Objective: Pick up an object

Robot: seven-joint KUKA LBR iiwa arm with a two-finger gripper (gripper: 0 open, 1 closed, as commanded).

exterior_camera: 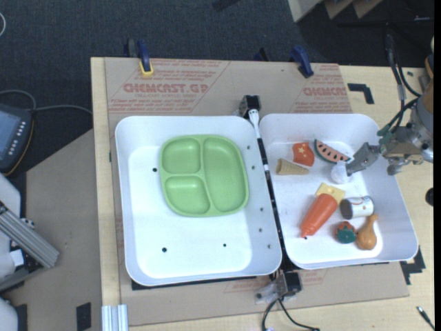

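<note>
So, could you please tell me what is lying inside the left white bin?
A green divided plate with three compartments lies in the left bin, and nothing sits in them. The bin floor beneath the plate is covered, so anything there cannot be seen.

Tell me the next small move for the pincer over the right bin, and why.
Probably a short descent straight down. The pincer sits at the right bin's upper right, above a small white piece just below the watermelon slice, with nothing visibly gripped. The carrot and chicken leg lie farther toward the near edge, so the white piece is the closest target.
</note>
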